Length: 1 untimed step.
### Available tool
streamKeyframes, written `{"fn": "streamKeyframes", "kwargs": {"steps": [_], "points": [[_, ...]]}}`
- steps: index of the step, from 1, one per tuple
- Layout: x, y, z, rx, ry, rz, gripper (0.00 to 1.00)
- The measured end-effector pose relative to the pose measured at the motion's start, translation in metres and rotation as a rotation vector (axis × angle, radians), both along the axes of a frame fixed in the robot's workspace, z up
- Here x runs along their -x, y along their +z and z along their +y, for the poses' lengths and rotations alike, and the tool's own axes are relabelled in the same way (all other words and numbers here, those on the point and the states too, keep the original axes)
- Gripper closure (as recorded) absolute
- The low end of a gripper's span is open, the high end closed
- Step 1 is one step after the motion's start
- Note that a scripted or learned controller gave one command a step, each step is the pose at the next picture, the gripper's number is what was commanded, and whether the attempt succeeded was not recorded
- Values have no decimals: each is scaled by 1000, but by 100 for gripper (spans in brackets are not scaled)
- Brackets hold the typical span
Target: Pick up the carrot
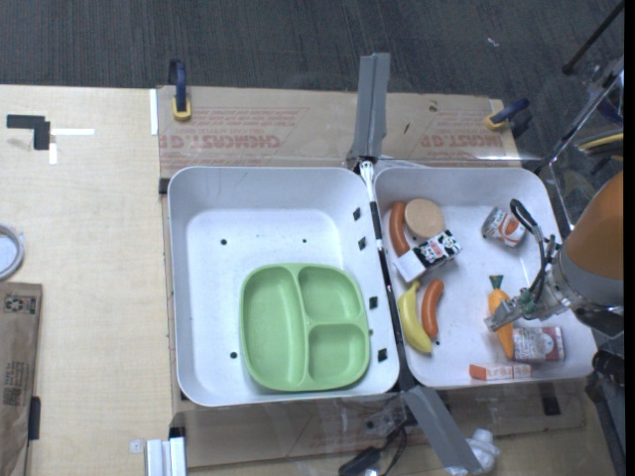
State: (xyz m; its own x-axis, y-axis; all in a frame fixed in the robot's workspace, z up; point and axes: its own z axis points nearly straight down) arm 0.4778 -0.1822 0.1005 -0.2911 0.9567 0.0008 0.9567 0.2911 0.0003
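Note:
The carrot (495, 298) is small and orange with a green top. It lies in the right bin (466, 181), towards that bin's right side, pointing to the front. My gripper (513, 311) reaches in from the right and sits low over the carrot's middle, its metal tip covering part of it. The arm's orange band (603, 238) is at the right edge.
In the right bin, a banana (412, 317) and a sausage (431, 306) lie left of the carrot. A white packet (542, 343) and a red-white bar (501, 371) lie just in front of it. Another packet (505, 227), a bun (425, 216) and a small carton (437, 251) sit behind. The left bin holds a green divided plate (306, 325).

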Motion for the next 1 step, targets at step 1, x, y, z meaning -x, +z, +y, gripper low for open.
{"fn": "streamKeyframes", "kwargs": {"steps": [1], "points": [[0,88,49,2,-161,1,100]]}}
